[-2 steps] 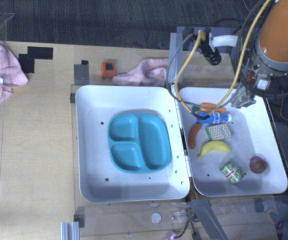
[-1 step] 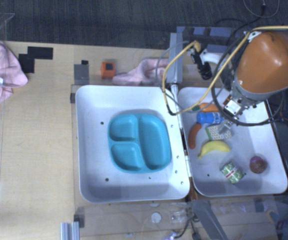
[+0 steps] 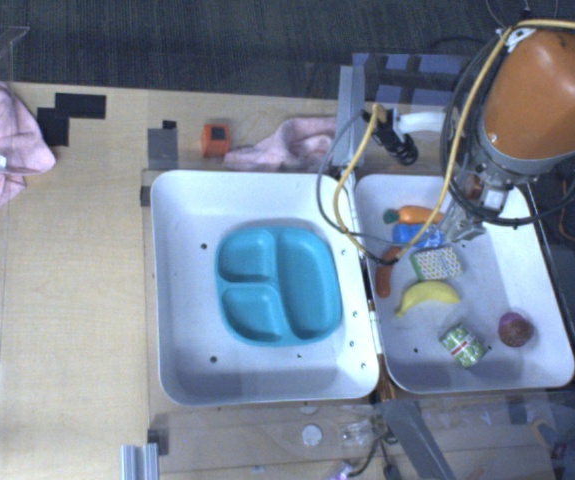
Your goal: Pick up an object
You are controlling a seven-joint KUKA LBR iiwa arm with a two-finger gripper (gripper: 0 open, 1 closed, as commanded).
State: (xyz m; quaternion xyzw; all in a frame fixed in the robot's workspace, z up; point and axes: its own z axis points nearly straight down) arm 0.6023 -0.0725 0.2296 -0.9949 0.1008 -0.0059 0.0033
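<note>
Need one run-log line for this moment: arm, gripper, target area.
arm: over right bin | gripper: low by blue object, orange object | grasp: none visible | banana: loose | left bin: blue tray

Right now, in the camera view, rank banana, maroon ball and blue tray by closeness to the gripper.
1. Banana, just below the gripper, right bin.
2. Maroon ball, farther down, toward the bin's right edge.
3. Blue tray, left bin.

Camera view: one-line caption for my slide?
Arm's claw hovers over small items beside a banana in the right bin; blue tray fills the left.
</note>
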